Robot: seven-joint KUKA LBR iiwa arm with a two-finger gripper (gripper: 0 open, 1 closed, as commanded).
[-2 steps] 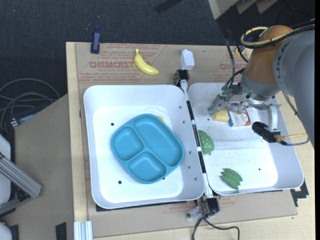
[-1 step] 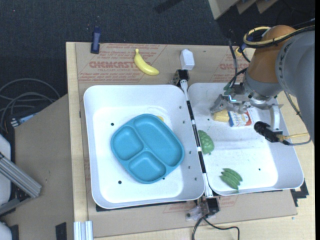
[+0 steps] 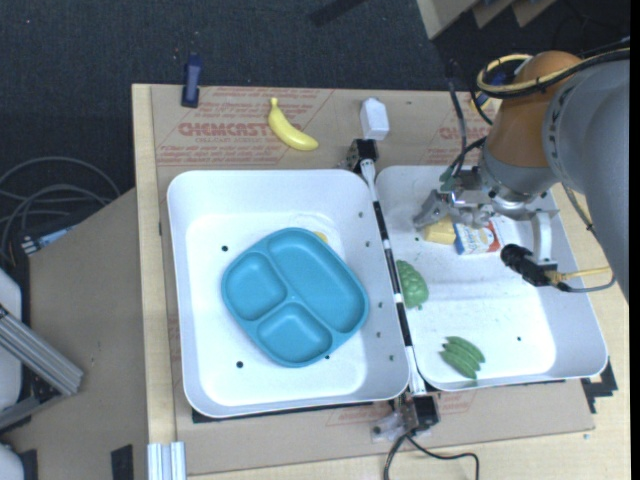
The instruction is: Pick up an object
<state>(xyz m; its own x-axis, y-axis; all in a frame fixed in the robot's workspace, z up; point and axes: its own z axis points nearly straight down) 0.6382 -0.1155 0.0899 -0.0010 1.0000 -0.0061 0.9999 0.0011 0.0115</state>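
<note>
My gripper [image 3: 458, 211] is down in the back part of the right bin [image 3: 530, 318], under the orange-banded wrist. Directly below it lie a yellow wedge [image 3: 437, 233] and a small white packet with red and blue print [image 3: 476, 237], both touching or very close to the gripper. A round green object [image 3: 411, 286] rests against the bin's left wall. A green pea pod [image 3: 462, 356] lies near the front of the same bin.
The left bin [image 3: 190, 208] holds a blue divided plate [image 3: 292, 295]. Behind the bins, on the bench, lie a yellow banana [image 3: 290, 128], a white block [image 3: 374, 118] and a small blue item [image 3: 191, 80]. A black cable plug [image 3: 525, 263] hangs beside the wrist.
</note>
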